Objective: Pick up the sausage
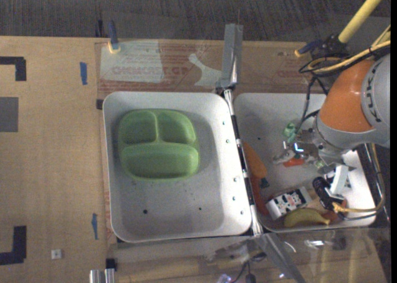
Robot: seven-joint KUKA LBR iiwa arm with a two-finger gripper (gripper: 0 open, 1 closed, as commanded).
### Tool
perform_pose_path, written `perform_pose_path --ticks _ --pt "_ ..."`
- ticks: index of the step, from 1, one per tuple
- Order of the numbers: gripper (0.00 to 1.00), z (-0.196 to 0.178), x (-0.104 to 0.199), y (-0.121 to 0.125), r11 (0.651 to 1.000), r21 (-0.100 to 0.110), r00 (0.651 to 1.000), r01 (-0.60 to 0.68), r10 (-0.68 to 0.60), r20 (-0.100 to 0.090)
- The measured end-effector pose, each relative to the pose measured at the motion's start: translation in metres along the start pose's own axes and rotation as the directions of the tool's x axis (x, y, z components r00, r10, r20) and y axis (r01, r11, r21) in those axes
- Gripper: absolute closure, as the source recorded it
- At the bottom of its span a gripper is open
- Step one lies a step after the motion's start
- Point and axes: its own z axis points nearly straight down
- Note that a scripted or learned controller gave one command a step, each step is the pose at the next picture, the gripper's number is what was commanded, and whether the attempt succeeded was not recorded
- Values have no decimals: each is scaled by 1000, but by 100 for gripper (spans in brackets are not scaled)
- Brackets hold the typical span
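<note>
Left bin: shallow white plastic bin (180,207) holding a green moulded plate with three compartments (158,145); it has no part in this step.
Right bin: second shallow white bin (267,114), where all the small items sit.
Along its left wall: a long orange toy carrot (255,164).
Near its front edge: a small white box with black markings (288,201), with a yellow banana (307,217) just beside it.
Sausage: I take it to be the short reddish piece (290,161) mid-bin, though it is small and blurred.
Gripper: the grey two-finger gripper (297,153) hangs right over that reddish piece, touching or nearly so.
Grip: I cannot tell whether it is apart or closed, or whether anything is caught.
Doing it well: I would centre over the piece, straddle its narrow width, close firmly, then lift straight up, clear of the carrot and box.
</note>
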Motion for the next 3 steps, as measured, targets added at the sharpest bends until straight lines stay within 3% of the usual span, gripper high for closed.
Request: perform_pose_path --ticks 1,2,3 --pt "100 -86 59 3 984 10 984 -179 179 6" --pt "0 -86 59 3 984 10 984 -179 179 6" --pt "0 11 34 22 942 5 942 -336 336 4"
